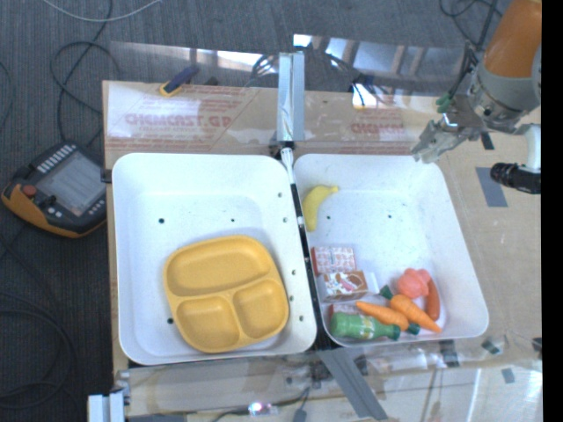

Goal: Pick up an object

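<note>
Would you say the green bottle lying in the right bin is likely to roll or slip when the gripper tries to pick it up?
Probably. The green bottle lies on its side and looks round, so a nudge may roll it. Its glossy surface may slip. The carrot touching it could hinder rolling.

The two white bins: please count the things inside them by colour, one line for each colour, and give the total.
Yellow: 2, the divided tray and the banana
Orange: 2, both carrots
Green: 1, the bottle
Red and white: 2, both small packets
Pink or red: 2, the round pink piece and the thin red piece
Total: 9
</note>
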{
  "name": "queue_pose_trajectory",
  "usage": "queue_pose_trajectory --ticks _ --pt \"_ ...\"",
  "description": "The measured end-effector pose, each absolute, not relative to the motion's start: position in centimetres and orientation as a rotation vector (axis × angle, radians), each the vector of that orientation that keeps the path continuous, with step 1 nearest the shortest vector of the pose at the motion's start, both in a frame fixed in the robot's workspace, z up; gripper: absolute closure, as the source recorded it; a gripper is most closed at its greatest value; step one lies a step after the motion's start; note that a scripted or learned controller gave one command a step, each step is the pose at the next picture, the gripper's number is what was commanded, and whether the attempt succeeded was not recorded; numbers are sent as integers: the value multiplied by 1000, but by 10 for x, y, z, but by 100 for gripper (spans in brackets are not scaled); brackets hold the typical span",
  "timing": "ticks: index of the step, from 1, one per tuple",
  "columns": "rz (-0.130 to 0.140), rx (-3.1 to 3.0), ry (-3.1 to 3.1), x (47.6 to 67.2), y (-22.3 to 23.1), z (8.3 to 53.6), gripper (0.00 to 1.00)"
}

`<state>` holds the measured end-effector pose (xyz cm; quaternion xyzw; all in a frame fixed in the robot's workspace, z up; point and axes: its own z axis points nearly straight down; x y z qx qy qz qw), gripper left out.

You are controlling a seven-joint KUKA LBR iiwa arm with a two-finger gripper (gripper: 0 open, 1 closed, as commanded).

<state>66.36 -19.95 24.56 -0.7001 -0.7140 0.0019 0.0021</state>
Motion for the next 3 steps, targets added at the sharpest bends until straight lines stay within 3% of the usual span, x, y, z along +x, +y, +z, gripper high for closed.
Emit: queue_pose_trajectory --ticks 3 --pt "5 -2453 -1953 669 -211 252 100"
